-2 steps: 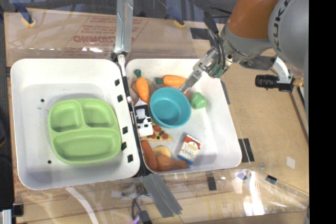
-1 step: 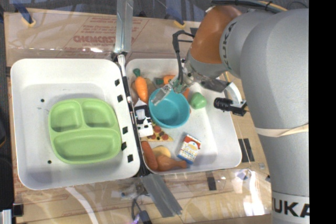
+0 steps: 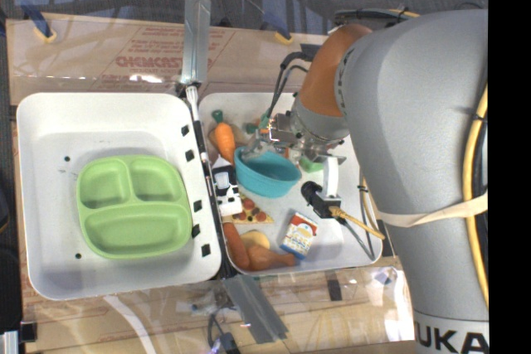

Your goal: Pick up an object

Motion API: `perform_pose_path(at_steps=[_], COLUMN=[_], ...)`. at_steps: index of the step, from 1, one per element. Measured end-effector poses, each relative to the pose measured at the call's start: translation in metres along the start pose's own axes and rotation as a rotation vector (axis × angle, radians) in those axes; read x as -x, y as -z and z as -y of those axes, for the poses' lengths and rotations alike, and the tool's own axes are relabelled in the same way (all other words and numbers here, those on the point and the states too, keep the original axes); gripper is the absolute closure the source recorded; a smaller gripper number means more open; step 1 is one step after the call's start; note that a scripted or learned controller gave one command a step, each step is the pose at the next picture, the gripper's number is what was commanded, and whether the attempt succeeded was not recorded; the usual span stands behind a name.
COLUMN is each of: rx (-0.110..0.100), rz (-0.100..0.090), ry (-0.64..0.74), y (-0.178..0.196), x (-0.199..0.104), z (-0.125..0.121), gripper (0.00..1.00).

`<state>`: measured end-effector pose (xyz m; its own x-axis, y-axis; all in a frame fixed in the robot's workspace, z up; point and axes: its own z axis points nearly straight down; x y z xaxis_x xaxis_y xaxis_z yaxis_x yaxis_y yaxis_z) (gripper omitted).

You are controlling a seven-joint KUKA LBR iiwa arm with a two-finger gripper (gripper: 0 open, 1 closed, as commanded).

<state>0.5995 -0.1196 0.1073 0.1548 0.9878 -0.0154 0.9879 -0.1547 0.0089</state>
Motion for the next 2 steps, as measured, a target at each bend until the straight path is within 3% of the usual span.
perform_pose_path(at_steps=[1, 2], rx=[-0.006, -0.005], rz=[0.006, -0.006], ry=[0.005, -0.273], y=[0.009, 0.088], x=[0.003, -0.028], z=[0.001, 0.013], gripper=[1.0, 1.0])
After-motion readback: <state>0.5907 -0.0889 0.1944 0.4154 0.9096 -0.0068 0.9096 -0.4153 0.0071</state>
